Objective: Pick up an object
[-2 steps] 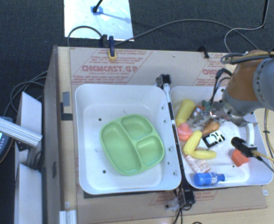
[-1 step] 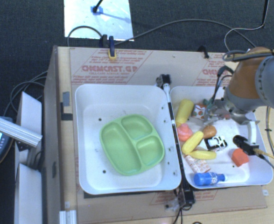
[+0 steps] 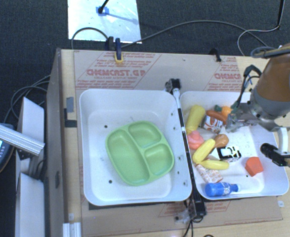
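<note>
- Dark carpet lay around the bench [image 3: 135,65], whose brown top carried red lettering and two white bins side by side.
- Left bin [image 3: 93,132] held a green divided plate [image 3: 140,152], lying flat and slightly turned.
- Right bin [image 3: 275,181] held all the small things, crowded toward its left half.
- My arm [image 3: 283,80] reached in from the right, orange band above the wrist, over the right bin's upper right.
- My gripper [image 3: 235,120] hung low at the bin's upper middle, near an orange-and-white carton [image 3: 214,123]; I could not tell how its tips stood.
- A yellow bottle [image 3: 195,118] lay up near the divider, with a pink toy [image 3: 196,139] just below it.
- A yellow banana-like piece [image 3: 204,151] lay slanted beside a brown lump [image 3: 222,140].
- A black-and-white toy [image 3: 229,154] sat right of those, and a second yellow piece [image 3: 215,164] lay just below.
- An orange block [image 3: 254,166] sat apart to the right.
- A blue bottle [image 3: 221,188] lay on its side by the near wall.
</note>
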`<state>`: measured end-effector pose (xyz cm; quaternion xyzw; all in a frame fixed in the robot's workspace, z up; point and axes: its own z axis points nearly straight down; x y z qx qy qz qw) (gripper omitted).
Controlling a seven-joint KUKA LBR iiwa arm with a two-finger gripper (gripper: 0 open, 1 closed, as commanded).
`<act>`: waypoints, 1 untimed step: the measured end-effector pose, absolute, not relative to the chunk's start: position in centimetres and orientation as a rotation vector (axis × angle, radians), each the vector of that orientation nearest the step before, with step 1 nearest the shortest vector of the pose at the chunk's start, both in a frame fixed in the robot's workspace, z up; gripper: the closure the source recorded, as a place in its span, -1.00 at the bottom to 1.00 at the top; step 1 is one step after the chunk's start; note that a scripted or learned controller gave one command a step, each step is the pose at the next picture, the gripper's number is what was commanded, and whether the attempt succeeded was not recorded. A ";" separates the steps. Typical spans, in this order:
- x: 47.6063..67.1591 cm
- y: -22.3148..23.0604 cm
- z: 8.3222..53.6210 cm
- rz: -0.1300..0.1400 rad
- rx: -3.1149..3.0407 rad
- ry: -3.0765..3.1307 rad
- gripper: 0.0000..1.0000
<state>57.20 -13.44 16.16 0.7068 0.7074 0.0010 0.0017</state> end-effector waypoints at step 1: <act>57.2 -13.4 16.1 0.003 2.219 2.222 -1.00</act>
